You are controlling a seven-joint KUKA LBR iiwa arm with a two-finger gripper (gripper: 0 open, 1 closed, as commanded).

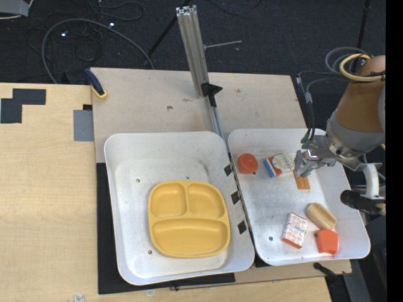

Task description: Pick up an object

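Note:
My gripper (305, 170) hangs low over the upper right part of the right bin (277, 247), reaching in from the right. A small orange block (303, 183) lies directly under its tip, partly covered by it; whether they touch is unclear. Just to the left of the gripper lies a small white carton with blue and red print (279, 164). An orange-red round object (247, 163) sits near the bin's upper left. Toward the front lie a tan bun-shaped piece (321, 216), a pink and white packet (295, 229) and an orange-red cube (327, 241).
The left bin (126, 168) holds a yellow divided plate (187, 218). A metal post (194, 49) stands behind the bins. The arm's grey body with its orange band (359, 106) rises at the right. Black clips (234, 197) sit along the seam between the bins.

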